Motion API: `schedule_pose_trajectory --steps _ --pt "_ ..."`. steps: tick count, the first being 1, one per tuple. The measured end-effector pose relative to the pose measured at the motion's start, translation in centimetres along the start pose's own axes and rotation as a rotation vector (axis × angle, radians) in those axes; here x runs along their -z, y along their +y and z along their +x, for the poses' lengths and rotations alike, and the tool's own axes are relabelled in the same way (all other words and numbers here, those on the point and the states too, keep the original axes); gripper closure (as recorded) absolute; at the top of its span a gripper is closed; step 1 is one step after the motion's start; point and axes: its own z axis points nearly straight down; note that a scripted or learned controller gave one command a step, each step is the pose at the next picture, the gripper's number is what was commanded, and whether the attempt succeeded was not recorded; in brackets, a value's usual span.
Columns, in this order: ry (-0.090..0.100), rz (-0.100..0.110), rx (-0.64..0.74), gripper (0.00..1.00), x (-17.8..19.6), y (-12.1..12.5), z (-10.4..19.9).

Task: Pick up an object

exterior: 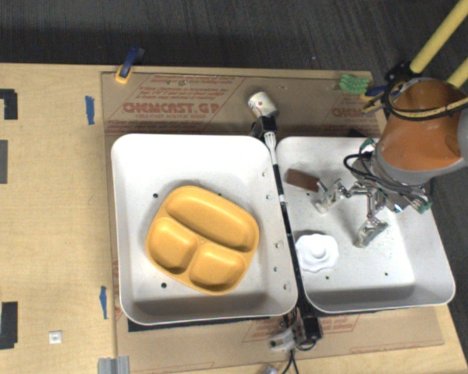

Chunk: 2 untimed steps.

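Observation:
My gripper (347, 215) hangs low over the right bin (421, 275), under the orange wrist band. Its two metal fingers stand apart, one fingertip (324, 201) toward the bin's middle and the other nearer the front, with nothing between them. A small brown block (302, 180) lies just left of the nearer fingertip, close to the bin's left wall. A white, lumpy cap-like piece (317, 253) rests on the bin floor below and left of the gripper. In the left bin (132, 209) lies a yellow three-compartment tray (202, 238).
A black divider bar with a white knob (260, 103) at its far end runs between the bins. Yellow rods (444, 33) and cables stand at the top right behind the arm. Cardboard backs the bins.

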Motion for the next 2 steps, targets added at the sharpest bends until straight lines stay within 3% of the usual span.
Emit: schedule_pose_trajectory --steps 1,2 --pt "0.000 -0.001 0.206 0.00 0.00 1.46 -0.17" --pt "-0.003 0.001 0.593 0.00 0.00 0.79 -0.38"
